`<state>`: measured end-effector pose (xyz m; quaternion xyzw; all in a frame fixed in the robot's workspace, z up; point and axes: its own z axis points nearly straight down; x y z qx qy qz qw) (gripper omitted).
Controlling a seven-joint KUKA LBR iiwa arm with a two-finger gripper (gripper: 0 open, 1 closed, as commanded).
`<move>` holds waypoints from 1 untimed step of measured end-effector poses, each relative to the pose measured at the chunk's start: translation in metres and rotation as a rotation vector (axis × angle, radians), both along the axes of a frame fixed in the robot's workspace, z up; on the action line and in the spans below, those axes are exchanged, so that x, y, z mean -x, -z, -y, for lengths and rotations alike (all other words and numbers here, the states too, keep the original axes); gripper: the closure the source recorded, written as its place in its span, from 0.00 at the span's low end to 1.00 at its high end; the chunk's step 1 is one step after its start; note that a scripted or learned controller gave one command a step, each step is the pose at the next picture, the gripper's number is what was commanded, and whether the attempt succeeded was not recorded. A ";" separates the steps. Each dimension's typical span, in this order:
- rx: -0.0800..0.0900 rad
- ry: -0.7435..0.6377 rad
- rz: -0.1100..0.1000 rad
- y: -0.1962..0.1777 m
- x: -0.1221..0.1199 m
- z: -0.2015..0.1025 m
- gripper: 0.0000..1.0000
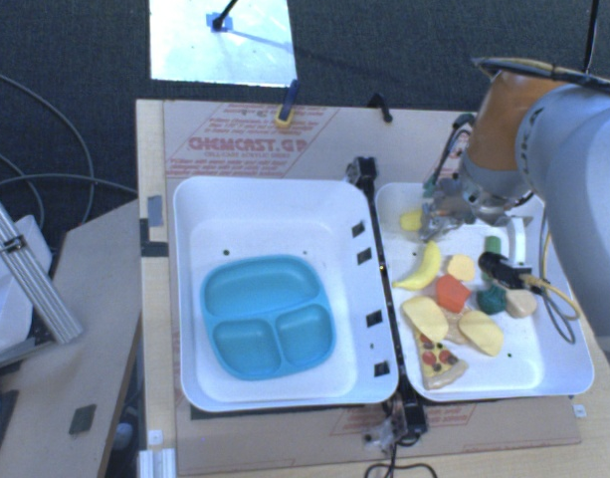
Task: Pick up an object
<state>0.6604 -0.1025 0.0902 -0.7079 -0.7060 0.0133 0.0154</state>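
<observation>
The right bin (558, 366) holds several toy foods. Among them are a banana (423, 267), a red block (452, 293), a pizza slice (442, 362) and two pale yellow pieces (425, 317) (482, 332). A small yellow cube (462, 267) and a dark green piece (492, 300) lie there too. My gripper (436, 222) hangs low over the bin's far left corner. It is right beside a small yellow piece (412, 222) and just above the banana's tip. I see nothing held in it.
The left bin (215, 207) holds a blue divided tray (268, 315). A black-clipped wall (374, 267) separates the two bins. A beige piece (521, 304) and a small green piece (494, 244) lie near the right bin's right side, under the arm.
</observation>
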 end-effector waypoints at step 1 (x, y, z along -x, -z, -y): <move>0.001 0.001 0.032 0.007 0.116 0.004 1.00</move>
